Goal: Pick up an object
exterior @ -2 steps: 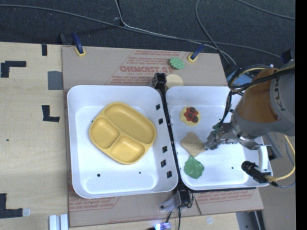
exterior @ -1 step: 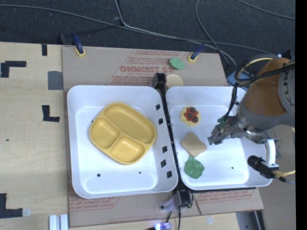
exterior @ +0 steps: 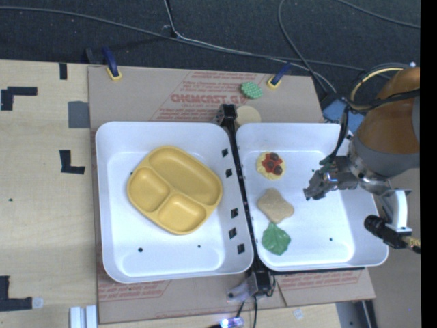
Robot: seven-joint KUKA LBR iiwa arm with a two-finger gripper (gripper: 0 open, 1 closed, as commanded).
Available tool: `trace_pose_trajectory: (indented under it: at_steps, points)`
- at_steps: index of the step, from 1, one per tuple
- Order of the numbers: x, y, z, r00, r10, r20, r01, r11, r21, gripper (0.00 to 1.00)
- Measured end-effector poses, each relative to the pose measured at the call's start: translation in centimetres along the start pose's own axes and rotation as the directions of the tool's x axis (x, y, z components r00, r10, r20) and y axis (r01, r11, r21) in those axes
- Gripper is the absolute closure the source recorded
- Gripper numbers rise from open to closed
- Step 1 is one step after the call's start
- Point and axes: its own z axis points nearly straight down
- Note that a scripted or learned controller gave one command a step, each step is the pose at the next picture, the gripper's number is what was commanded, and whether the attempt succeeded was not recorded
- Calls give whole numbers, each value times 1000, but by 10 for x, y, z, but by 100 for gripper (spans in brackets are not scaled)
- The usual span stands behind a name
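Camera view: hand (exterior: pixel 315 190) hovers right of the biscuit (exterior: pixel 274 205) in the right bin (exterior: pixel 341 251), grip state unclear; nothing lifted yet.

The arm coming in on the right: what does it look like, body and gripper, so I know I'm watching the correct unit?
The arm is a rounded grey body with a broad orange band above the wrist. A thin yellowish cable loops over its top and a dark cable runs down its side. The gripper is a small dark metal assembly at the wrist end. A white bracket with a black part sits below the wrist.
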Motion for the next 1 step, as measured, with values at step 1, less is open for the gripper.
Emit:
trace_pose_trajectory:
  at_steps: [1]
  points:
    - [0, 1, -50, 1000, 0, 1, 0, 1000, -1, 100]
